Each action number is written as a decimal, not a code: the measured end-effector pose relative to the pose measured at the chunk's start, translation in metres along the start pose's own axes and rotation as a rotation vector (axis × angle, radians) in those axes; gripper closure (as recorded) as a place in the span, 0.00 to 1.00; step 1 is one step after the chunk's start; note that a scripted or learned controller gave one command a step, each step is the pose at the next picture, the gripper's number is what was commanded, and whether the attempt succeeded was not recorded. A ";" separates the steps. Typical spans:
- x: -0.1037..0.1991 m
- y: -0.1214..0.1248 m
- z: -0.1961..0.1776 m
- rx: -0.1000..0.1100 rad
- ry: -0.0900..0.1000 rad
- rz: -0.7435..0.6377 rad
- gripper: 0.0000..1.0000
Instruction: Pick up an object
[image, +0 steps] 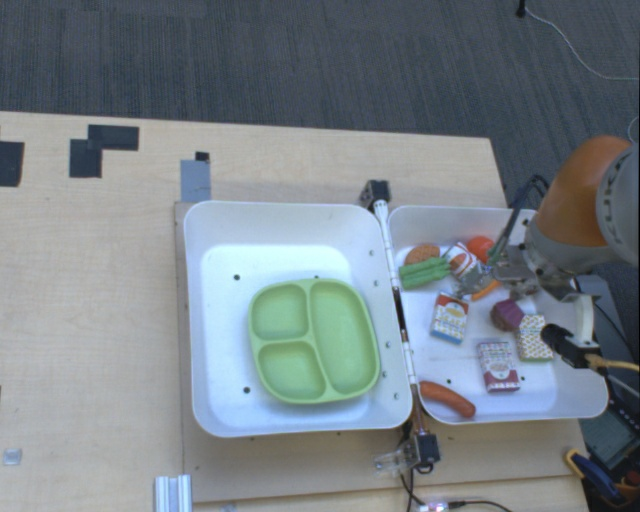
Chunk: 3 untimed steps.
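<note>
1. The right bin (590, 395) holds a loose scatter of small toy foods, any of which could be the thing to pick up.
2. Near its left wall lie a green bean pod (424, 271) and a small printed carton (450, 319).
3. A round purple fruit (508, 315) sits mid-bin, with a patterned cracker (533, 338) touching its right side.
4. A second carton (498, 365) lies below them, and a glossy red-orange sausage (447, 398) rests by the front wall.
5. The gripper (505, 262) hangs over the bin's far side, above the orange pieces there; whether its fingers are spread or closed cannot be told.
6. The grey arm (590, 205) with its orange band enters from the right.
7. The left bin (200, 330) holds a smooth green three-part plate (313, 340), with bare white floor around it.
</note>
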<state>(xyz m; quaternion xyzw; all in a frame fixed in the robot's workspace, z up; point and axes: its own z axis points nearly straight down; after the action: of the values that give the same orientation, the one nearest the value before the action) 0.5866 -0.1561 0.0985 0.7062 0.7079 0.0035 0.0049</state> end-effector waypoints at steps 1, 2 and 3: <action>0.001 0.002 -0.011 -0.005 0.002 -0.001 1.00; 0.001 0.002 -0.011 -0.004 0.002 -0.001 0.00; 0.002 0.003 -0.022 -0.009 0.001 -0.002 1.00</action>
<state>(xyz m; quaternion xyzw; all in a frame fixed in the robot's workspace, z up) 0.5897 -0.1542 0.1208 0.7054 0.7088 0.0070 0.0074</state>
